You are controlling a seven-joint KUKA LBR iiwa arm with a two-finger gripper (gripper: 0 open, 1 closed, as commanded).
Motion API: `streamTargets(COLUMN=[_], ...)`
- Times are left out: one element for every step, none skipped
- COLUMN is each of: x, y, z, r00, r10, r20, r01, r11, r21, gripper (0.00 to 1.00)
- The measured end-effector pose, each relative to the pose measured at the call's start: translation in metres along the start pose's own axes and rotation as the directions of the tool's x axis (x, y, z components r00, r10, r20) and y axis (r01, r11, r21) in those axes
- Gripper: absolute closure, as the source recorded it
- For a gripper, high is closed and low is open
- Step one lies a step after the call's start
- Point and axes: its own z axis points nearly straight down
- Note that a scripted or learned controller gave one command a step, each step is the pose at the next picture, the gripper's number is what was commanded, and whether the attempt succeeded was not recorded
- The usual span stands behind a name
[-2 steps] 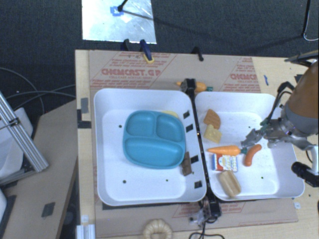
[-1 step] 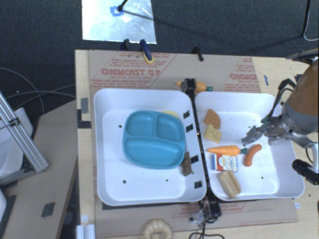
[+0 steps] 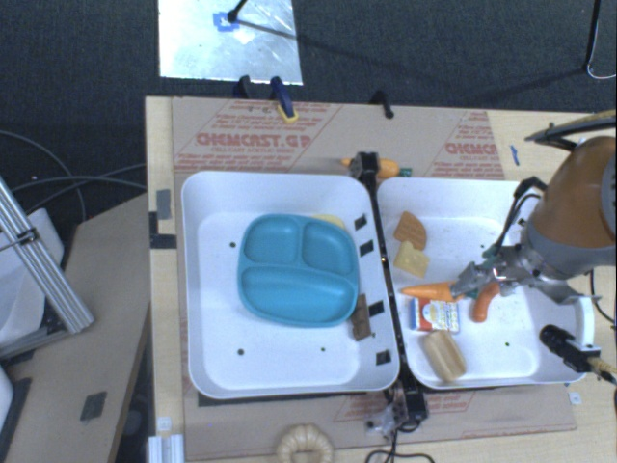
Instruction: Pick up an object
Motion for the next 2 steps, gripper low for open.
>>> streamTargets(x=[0.0006, -0.0002], y=[0.0046, 0.0020], z=[0.0375, 0.0293], r00=[1.000, 1.000], r10=[0.002, 0.000], r20=[0.001, 0.003], r01=[-0.001, 0.000], r11=[1.000, 1.000], r21=[-0.016, -0.009], gripper=[0.00, 1.00])
